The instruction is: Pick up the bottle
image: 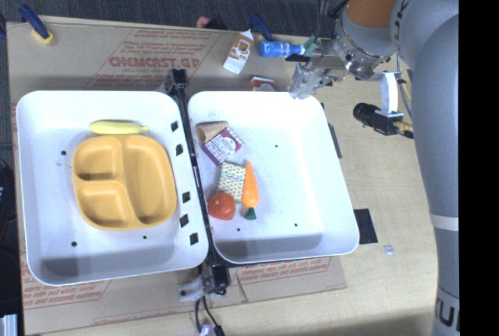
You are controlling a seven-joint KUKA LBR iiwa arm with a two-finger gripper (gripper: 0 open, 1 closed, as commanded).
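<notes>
Right bin [312, 171] holding carrot [249, 185], tomato [221, 206], left bin [47, 171] yellow tray [123, 180], banana [118, 127], jaws' [300, 87] spread unclear.

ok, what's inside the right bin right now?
Right bin holds an ice cream cone, a maroon packet, a checkered packet, a carrot and a tomato, clustered near its left wall. Whatever lies beneath them is covered.

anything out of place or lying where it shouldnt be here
Yes. The blue bottle lies on its side on the cardboard beyond the right bin, not in it. A small carton lies tilted beside it. The gripper hovers near the bin's far rim.
</notes>
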